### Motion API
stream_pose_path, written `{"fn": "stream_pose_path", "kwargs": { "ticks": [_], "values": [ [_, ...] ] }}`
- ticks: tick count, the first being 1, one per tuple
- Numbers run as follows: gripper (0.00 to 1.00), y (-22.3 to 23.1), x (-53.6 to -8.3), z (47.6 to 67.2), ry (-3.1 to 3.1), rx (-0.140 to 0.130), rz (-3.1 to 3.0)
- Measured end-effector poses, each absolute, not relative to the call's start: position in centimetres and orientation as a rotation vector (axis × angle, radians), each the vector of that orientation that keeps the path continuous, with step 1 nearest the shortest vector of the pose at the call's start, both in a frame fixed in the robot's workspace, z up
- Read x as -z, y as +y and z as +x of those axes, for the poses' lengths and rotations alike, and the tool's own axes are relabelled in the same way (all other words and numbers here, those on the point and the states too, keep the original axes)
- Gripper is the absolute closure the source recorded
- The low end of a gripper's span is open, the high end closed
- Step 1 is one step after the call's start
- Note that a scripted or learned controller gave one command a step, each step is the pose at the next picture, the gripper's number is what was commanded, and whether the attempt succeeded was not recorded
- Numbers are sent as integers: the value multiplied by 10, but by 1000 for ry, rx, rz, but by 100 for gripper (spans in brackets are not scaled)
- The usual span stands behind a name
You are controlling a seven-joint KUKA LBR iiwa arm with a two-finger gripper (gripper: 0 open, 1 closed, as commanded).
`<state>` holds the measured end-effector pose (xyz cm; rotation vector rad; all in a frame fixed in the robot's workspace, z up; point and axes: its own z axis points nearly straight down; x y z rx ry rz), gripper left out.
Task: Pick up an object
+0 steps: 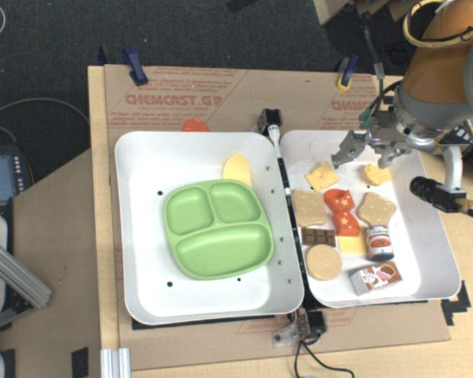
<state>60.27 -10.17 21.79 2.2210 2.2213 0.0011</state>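
Nearest, a green three-compartment plastic plate (217, 228) is seen in the left white bin (134, 235). Further right, toy foods are clustered in the right bin (433, 250); a yellow cheese wedge (322, 177) lies beneath the gripper (368, 153), whose fingers are spread, nothing between them.

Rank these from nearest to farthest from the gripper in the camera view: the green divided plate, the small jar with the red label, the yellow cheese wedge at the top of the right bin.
From the gripper:
1. Yellow cheese wedge, just below-left of it, upper right bin.
2. Small jar with the red label, lower in the right bin.
3. Green divided plate, across in the left bin.
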Motion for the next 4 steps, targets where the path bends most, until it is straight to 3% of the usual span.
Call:
{"fn": "stream_pose_path", "kwargs": {
  "ticks": [1, 2, 3, 4],
  "values": [
    [0, -97, -163, 614, 2227, 5, 2222],
    [0, -95, -88, 569, 2208, -10, 2209],
    [100, -97, -104, 573, 2198, -17, 2205],
    [0, -97, -102, 572, 2199, -12, 2208]
  ]
}}
